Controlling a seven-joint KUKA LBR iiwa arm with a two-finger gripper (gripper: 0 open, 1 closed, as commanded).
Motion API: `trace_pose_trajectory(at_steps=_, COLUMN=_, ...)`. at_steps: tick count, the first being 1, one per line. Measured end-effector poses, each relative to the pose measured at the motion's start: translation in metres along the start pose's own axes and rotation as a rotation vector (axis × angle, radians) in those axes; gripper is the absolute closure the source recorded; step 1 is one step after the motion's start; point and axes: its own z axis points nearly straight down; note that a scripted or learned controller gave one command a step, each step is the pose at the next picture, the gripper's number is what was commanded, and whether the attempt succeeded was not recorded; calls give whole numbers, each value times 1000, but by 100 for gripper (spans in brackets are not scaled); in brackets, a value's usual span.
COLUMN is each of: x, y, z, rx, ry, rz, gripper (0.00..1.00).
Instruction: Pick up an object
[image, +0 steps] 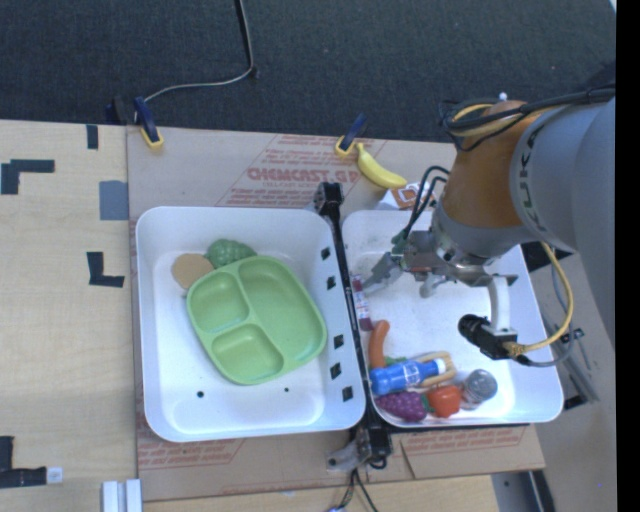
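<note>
From above, the arm (510, 170) is reaching in from 3 o'clock and hanging over the right bin (545, 400), its hand (405, 268) hovering at the bin's 10 o'clock part with fingers spread fairly wide and nothing between them. The pickable things are lying clustered at the bin's 6 o'clock edge: carrot (377, 343), blue bottle (405, 376), grapes (405, 405), tomato (445, 401). Judging from this, no grasp is made yet; descending, closing and lifting are all remaining.

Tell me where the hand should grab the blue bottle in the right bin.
Probably across the middle of the bottle, coming straight down. It lies flat on its side, pointing left to right, with the grapes and tomato crowding its near side, so the ends and lower edge look harder to reach.
</note>
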Motion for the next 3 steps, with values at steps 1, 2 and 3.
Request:
trace_pose_trajectory(at_steps=1, x=21, y=18, z=4, rx=1, ry=1, rz=-1, gripper=0)
trace_pose_trajectory(at_steps=2, x=-45, y=88, z=-1, rx=-1, ry=-1, rz=0, gripper=0)
trace_pose_trajectory(at_steps=3, x=18, y=107, z=3, rx=0, ry=1, rz=-2, gripper=0)
